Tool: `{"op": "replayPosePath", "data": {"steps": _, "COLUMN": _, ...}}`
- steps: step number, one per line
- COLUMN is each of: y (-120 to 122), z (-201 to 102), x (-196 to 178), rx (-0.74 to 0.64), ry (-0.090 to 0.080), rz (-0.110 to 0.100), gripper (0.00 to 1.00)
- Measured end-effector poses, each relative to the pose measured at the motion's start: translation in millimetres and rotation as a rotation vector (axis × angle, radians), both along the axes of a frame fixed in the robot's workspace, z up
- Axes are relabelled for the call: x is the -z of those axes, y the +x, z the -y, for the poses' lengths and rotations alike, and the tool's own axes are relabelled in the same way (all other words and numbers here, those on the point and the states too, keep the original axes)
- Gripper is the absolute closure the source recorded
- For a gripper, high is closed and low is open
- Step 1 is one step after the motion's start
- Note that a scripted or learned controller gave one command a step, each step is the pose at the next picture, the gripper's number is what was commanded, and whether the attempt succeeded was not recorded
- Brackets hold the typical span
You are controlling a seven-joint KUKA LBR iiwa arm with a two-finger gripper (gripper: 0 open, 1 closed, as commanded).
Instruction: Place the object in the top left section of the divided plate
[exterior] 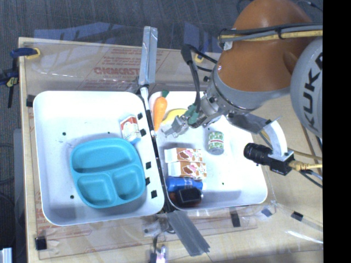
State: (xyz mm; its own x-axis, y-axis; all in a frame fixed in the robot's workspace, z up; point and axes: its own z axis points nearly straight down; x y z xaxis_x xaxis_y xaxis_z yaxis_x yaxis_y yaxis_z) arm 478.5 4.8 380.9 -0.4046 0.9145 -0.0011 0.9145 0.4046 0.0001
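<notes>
Camera view shows no object between the fingers, and which item is meant cannot be told: a carrot (159, 110) and something yellow (174, 114) lie at the right bin's (249, 193) top left, nearest the gripper (178, 126). The gripper hovers low beside them, apparently placed for a pick, though its fingers are too indistinct to call spread or closed. The plate (104, 171) waits in the left bin (55, 125), a small carton (129, 128) just beyond its top right corner.

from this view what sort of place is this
Probably a robotics lab test bench, not a kitchen: a KUKA arm reaches over two white bins, which hold toy food like a carrot and a blue divided plate.
</notes>
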Motion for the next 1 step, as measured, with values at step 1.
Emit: {"op": "replayPosePath", "data": {"steps": 1, "y": 0.7, "z": -32.5, "x": 147.6, "rx": -0.215, "ry": 0.0, "rz": -0.008, "gripper": 1.0}}
